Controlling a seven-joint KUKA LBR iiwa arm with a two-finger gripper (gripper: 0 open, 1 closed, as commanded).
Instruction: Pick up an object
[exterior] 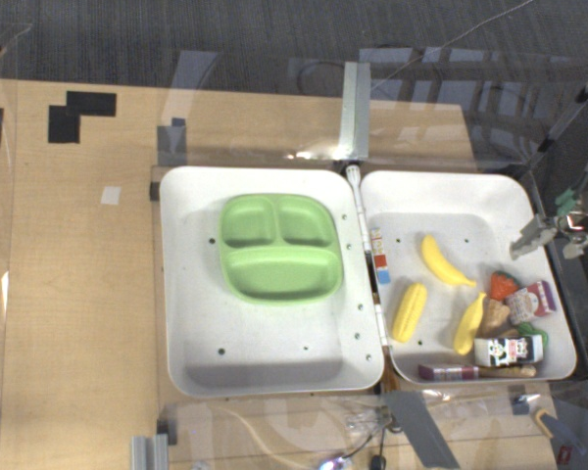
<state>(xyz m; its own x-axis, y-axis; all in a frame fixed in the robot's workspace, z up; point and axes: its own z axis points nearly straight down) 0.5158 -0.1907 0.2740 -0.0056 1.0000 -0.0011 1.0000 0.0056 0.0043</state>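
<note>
The right bin (451, 196) holds several small items. A yellow banana (446, 262) lies near its middle, with a yellow corn cob (409, 311) to its lower left. A second yellow piece (468, 323) lies beside a red item (503, 285) and a small packet (529, 302). A black-and-white carton (505, 351) and a purple pen (461, 370) rest along the front wall. My gripper (557, 231) hangs over the bin's right rim, up and to the right of the red item, with nothing visibly in it.
The left bin (191, 292) holds a green divided plate (279, 246). A metal post (355, 116) stands behind the seam between the bins. Wooden bench surface (69, 262) stretches to the left.
</note>
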